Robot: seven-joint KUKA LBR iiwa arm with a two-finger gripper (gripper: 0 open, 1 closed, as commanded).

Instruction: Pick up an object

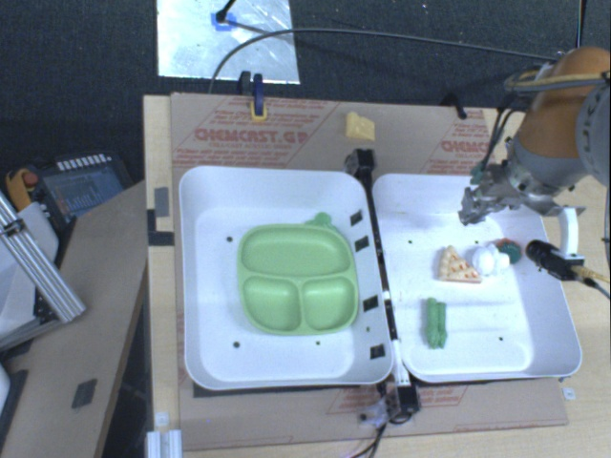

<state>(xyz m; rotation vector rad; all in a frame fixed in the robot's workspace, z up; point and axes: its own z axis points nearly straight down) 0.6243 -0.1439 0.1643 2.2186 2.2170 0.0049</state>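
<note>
claw (pixel 474 208) over right bin (pixel 549 351)
hanging above waffle wedge (pixel 458 264) and white ball (pixel 486 260); grip state impossible to tell.

Robotics lab, white bins (pixel 191 284) on bench, cables (pixel 382 36), aluminium rail (pixel 38 265)

Green 3-compartment tray (pixel 292 280) in left bin (pixel 205 198), waffle piece (pixel 458 265), white object (pixel 487 260), green pickle (pixel 435 322) in right bin (pixel 544 346), gripper (pixel 474 208) above.
</note>
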